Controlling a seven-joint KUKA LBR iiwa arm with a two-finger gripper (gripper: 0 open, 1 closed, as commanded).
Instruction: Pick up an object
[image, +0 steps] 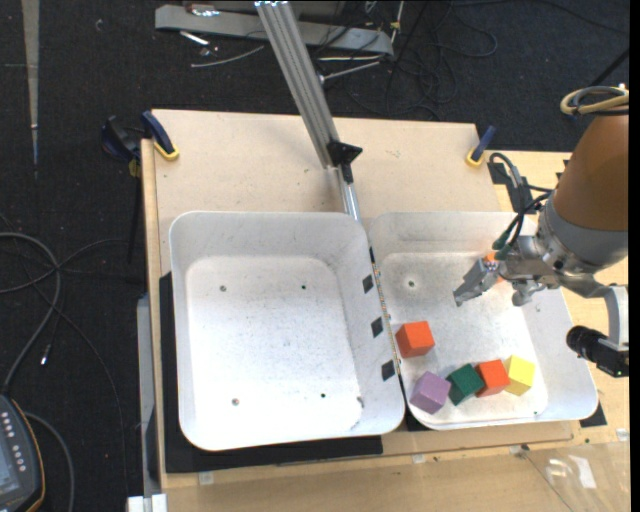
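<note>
The right bin (440, 235) holds several small blocks. An orange block (414, 338) lies near its left wall. Along the front edge sit a purple block (430, 391), a green block (465, 383), a second orange block (492, 376) and a yellow block (521, 373). My gripper (496, 283) hovers over the middle of the right bin, above and to the right of the lone orange block, with its two fingers spread and nothing between them.
The left bin (200, 250) sits beside the right one on a wooden bench. A metal pole (305, 85) slants down to the gap between the bins at the back. Clamps sit at the bench's back corners.
</note>
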